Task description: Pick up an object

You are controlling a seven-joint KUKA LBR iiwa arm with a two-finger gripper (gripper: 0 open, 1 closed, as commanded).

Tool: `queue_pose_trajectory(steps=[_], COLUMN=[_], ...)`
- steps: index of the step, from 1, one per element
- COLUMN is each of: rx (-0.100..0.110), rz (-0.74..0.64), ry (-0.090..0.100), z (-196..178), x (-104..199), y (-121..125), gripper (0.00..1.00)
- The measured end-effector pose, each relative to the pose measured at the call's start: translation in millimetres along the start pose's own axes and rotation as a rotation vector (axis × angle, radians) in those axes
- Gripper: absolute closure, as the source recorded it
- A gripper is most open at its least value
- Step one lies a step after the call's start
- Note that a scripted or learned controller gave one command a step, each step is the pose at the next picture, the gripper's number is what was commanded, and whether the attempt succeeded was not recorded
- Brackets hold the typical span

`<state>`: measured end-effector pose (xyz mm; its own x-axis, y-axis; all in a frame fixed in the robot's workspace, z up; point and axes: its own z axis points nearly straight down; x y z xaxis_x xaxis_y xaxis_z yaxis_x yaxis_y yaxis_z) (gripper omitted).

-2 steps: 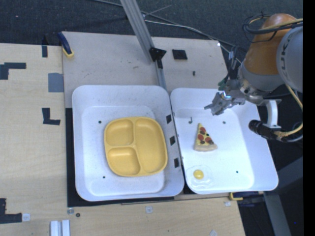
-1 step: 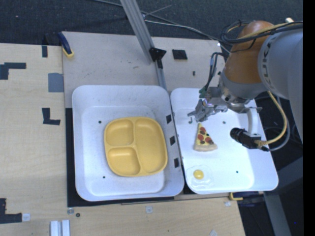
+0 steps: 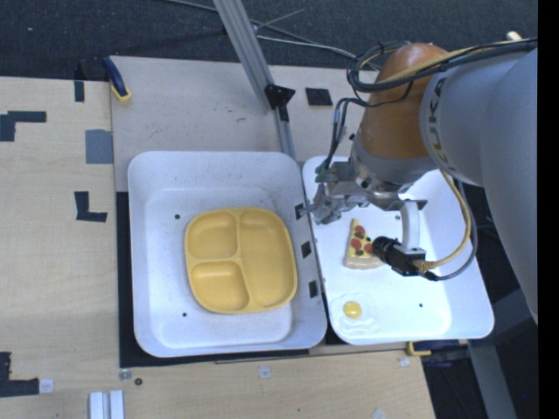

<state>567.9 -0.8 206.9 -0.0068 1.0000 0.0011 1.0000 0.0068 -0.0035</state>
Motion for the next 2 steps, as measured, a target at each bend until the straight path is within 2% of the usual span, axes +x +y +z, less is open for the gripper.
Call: queue_pose_trajectory(steps=[1,2], rx=[-0.001,0.001], rz=[0.0,0.0], ry=[0.001,0.0], z=[-12,-5], x=[45,99], y=[-15,-37], gripper=[1.0,1.0])
